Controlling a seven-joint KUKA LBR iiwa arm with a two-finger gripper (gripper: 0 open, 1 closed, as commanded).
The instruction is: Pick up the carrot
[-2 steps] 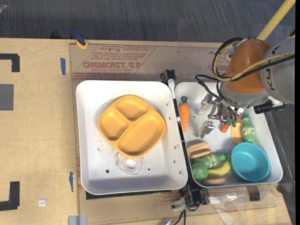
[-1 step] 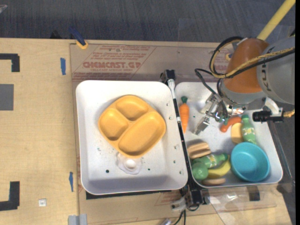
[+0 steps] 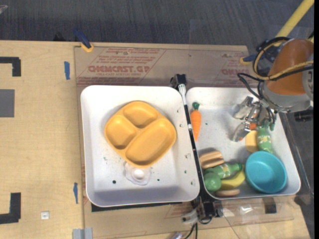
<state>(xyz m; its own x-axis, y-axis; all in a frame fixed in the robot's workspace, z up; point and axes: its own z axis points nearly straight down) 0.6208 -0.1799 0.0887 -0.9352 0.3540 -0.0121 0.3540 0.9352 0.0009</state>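
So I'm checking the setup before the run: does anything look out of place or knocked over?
Nothing is spilled or damaged. The yellow divided plate sits askew in the left bin, and the carrot lies tight against the right bin's left wall.

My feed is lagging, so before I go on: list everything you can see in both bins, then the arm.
Yellow three-compartment plastic plate: 1, left bin.
Fried egg toy: 1, white with a yellow yolk, left bin, near edge.
Orange toy carrot: 1, green top, right bin, along its left wall.
Sandwich toy: 1, tan, right bin.
Green vegetable toy: 1, right bin.
Teal plastic bowl: 1, right bin.
Green bottle: 1, right bin.
Gripper: 1, metallic, over right bin.
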